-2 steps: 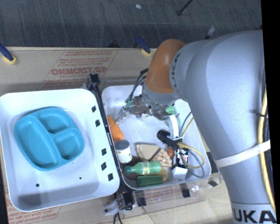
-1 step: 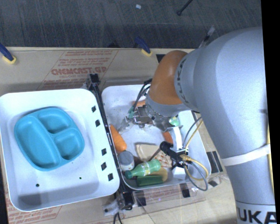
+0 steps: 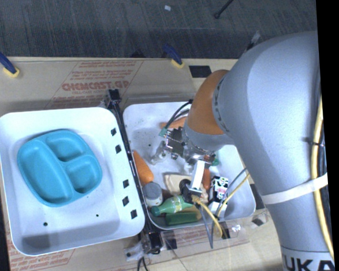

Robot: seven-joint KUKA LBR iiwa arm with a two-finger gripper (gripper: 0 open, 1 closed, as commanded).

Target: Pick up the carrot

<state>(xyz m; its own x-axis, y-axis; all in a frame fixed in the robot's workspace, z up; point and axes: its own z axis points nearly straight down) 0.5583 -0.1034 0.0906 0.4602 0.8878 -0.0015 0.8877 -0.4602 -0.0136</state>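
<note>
Orange tapered carrot (image 3: 143, 168) lies left of and below the hand (image 3: 171, 144) in right white bin (image 3: 138, 118), long axis roughly top-to-bottom along left wall; hand state indeterminate.

Robot lab, clamped cardboard bench (image 3: 96, 79), white bins (image 3: 10, 172)

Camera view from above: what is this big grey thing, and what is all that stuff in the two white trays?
The grey thing is a robot arm, seen from a camera fixed above the bench. It reaches in from the right, its claw low over the right bin. That bin holds a jumble: an orange carrot by the left wall, a green bottle, a small grey-capped jar and other bits. The left bin holds a blue divided plate. I cannot tell whether the claw grips anything; the carrot lies apart from it.
</note>
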